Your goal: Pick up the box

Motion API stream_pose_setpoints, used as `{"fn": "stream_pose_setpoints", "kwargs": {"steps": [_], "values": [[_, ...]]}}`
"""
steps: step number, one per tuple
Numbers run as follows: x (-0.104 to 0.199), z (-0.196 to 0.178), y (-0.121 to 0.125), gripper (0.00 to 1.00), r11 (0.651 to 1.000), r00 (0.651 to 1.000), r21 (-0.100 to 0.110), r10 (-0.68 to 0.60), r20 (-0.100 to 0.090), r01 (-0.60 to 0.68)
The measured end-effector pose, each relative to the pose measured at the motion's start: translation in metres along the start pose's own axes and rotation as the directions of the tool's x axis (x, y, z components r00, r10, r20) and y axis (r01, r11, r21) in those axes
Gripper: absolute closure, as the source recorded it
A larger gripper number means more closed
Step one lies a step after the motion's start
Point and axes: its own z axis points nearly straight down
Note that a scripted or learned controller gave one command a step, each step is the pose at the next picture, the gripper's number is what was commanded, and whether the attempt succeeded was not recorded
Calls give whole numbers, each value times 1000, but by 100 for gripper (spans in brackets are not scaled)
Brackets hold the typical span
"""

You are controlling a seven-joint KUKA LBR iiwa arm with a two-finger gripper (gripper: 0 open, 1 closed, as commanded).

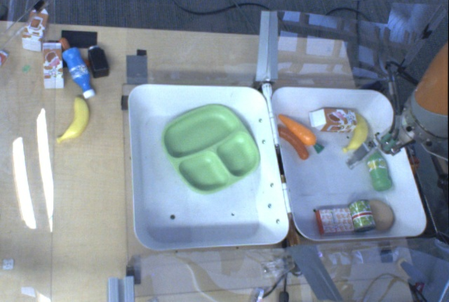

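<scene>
While the green tray (210, 147) sits idle in the left bin (147, 174), the action is in the right bin (309, 223), where the box (333, 119) lies near twelve o'clock, with carrots (296, 133) at its nine and a banana (358, 133) touching its three. At the bin's three o'clock the gripper (382, 146) hangs above a green bottle (379, 173), and I cannot tell whether the claw is spread or pressed together. It looks like the approach step: next it must travel toward ten o'clock, clear the banana, and drop over the box.
</scene>
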Motion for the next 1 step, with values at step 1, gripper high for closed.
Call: {"fn": "stream_pose_setpoints", "kwargs": {"steps": [1], "values": [[49,97,15,0,992,992,3,-129,-4,129]]}}
